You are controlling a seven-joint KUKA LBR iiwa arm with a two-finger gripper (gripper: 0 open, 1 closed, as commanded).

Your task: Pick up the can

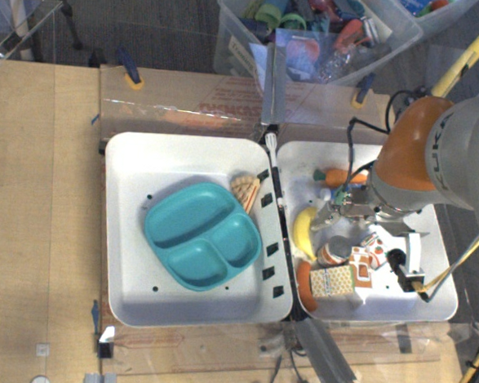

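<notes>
Bins first: two shallow white bins (123,219), the left one with one teal plastic divided tray (201,235) and a tan ridged thing (244,190). In the right bin, the grey arm's gripper (341,221) hangs right above the small round can with the reddish top (334,252), beside one yellow banana (304,232) and one cracker-like block (332,281). Looks like the approach step; next it needs a straight drop onto that can. Can't tell if the gripper's spread or closed.

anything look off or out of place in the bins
Nothing looks spilled or broken. The right bin is crowded: the can sits hemmed in by a banana and a cracker box. In the left bin, the teal tray lies askew.
</notes>
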